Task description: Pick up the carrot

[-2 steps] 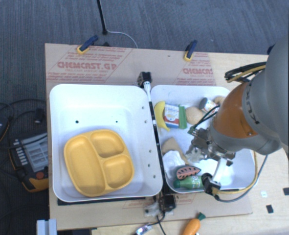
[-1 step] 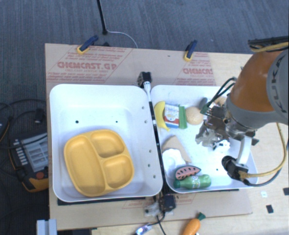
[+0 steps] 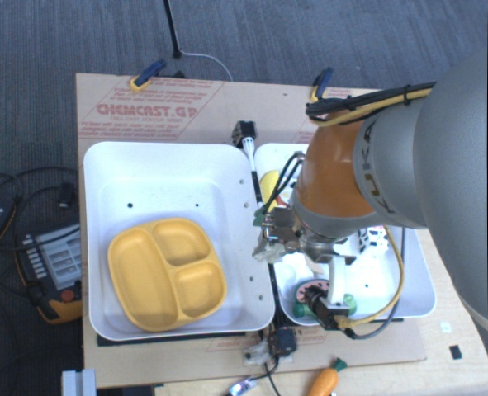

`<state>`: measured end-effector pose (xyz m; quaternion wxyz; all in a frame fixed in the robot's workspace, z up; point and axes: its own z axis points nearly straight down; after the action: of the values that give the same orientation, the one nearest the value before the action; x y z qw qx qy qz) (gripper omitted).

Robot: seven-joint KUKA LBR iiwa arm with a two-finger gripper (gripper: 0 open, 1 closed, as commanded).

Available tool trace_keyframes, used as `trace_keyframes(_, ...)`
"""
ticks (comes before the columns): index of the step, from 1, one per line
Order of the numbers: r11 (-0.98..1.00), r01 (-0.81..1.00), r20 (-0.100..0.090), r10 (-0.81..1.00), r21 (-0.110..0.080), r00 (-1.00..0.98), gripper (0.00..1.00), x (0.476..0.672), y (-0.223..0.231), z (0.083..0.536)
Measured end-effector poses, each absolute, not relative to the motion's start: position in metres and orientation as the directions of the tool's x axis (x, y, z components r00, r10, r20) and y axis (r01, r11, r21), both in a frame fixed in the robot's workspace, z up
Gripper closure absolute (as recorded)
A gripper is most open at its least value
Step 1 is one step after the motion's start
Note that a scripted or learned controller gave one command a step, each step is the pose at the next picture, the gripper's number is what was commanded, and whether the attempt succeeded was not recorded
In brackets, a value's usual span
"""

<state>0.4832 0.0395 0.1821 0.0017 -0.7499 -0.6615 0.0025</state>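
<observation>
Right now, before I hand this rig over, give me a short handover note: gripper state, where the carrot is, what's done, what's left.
Gripper: over the right bin; open or shut cannot be told, and nothing is seen held.
Carrot: lying on the board at its near edge, outside both bins and apart from the gripper.
Left bin: holds a yellow divided plate.
Done: no grasp yet.
Left: move to the carrot, grip it, lift it.
</observation>
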Motion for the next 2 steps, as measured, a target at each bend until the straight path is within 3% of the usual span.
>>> trace_keyframes(1,-0.059,0.998,-0.002,0.998,-0.004,0.059,1.0,0.484,0.115,0.232)
trace_keyframes(2,0.171,0.985,-0.001,0.985,-0.006,-0.171,1.0,0.483,0.113,0.175)
